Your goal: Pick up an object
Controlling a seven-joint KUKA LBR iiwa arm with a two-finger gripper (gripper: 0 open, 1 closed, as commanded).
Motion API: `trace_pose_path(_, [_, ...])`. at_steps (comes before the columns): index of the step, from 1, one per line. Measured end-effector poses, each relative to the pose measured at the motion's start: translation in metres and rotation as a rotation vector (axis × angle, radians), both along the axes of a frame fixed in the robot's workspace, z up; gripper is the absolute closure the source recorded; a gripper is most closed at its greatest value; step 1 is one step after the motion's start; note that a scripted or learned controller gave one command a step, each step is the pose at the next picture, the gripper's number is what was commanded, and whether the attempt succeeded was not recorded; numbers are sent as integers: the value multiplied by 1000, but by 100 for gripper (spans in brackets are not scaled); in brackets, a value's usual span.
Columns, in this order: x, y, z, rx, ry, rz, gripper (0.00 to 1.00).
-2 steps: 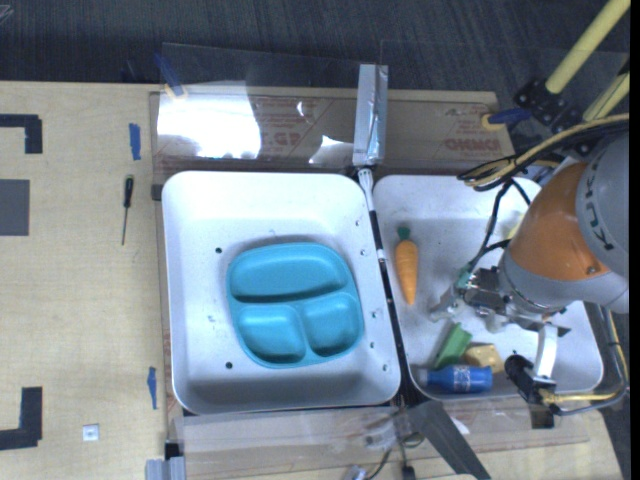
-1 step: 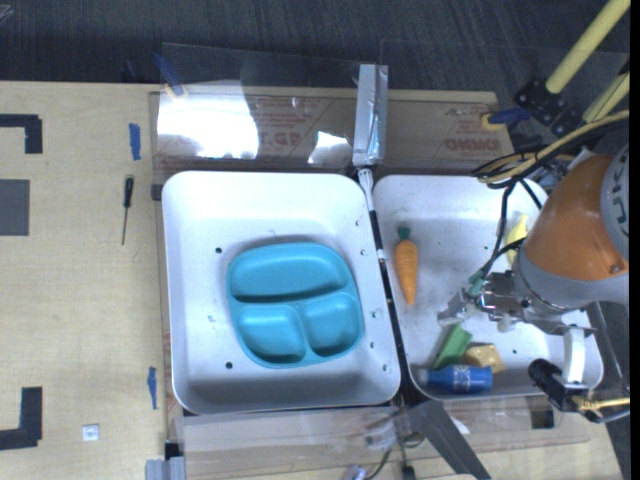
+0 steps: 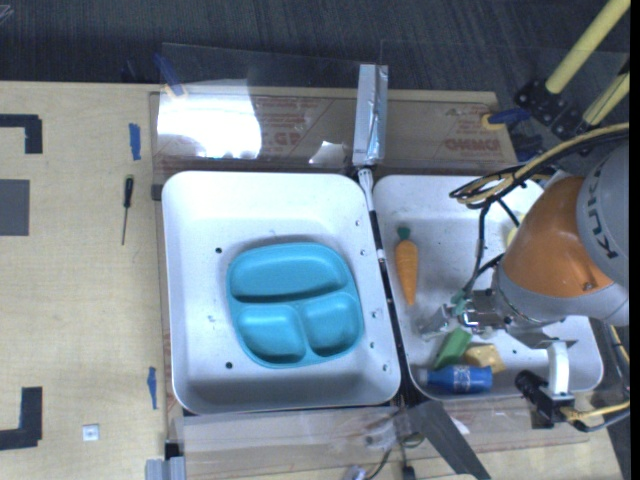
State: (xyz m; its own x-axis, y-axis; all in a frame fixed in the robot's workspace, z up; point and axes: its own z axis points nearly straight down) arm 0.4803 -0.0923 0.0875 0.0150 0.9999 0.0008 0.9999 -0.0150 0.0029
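Nearest the camera, at the front of the right bin (image 3: 590, 368), one blue cylinder-shaped object (image 3: 459, 378) lies on its side against the front wall. Just behind it sit one green piece (image 3: 452, 346), leaning at a slant, and one pale yellow piece (image 3: 484, 355), the three close together and seemingly touching. Further back in the same bin one toy carrot (image 3: 407, 268), orange with a small green top, lies lengthwise near the wall shared with the other bin, apart from that cluster.

One grey arm (image 3: 560, 243) with its orange band reaches over the right bin, and the hand (image 3: 468, 313) hangs low just above the green piece, between the carrot and the front cluster. Whether the fingers are spread or closed cannot be told from this angle, and nothing can be seen between them.

Two white bins stand side by side on the wooden surface (image 3: 70, 288). The left bin (image 3: 190, 268) carries one turquoise divided tray (image 3: 295, 300) with three compartments: one long one at the back and two smaller ones in front. One black screwdriver (image 3: 126, 208) lies on the surface left of the bins.
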Motion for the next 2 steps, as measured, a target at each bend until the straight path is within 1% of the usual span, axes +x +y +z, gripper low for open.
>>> trace_pose_path(1, [2,0,11,-2,-7,-1,100])
trace_pose_path(2, [58,23,145,0,-3,-161,100])
